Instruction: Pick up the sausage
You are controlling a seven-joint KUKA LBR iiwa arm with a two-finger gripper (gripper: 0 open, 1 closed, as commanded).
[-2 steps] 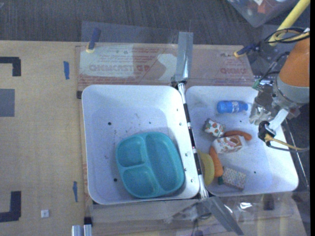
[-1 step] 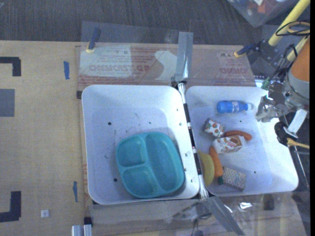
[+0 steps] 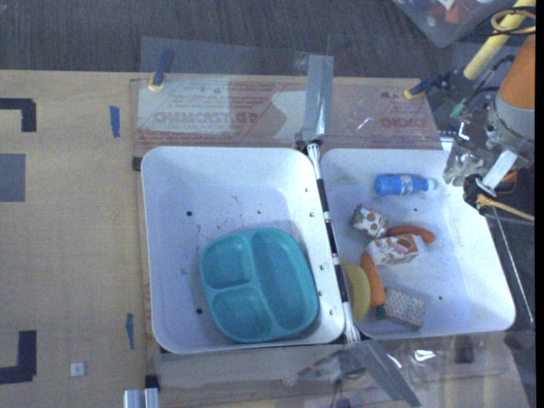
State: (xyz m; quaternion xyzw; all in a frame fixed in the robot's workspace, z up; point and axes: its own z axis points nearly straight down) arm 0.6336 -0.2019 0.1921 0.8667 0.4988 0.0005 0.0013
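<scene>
Two cartons [image 3: 384, 236] crowding sausage [image 3: 411, 232]

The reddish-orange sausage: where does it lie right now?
The reddish-orange sausage lies in the right white bin, mid-bin, just above the small carton and below the blue bottle.

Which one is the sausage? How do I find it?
Look in the right-hand shallow white bin, below the small blue bottle lying on its side. The sausage is the thin reddish-orange stick lying across, just above a little red and white carton. It is slimmer and redder than the orange carrot lower down.
</scene>
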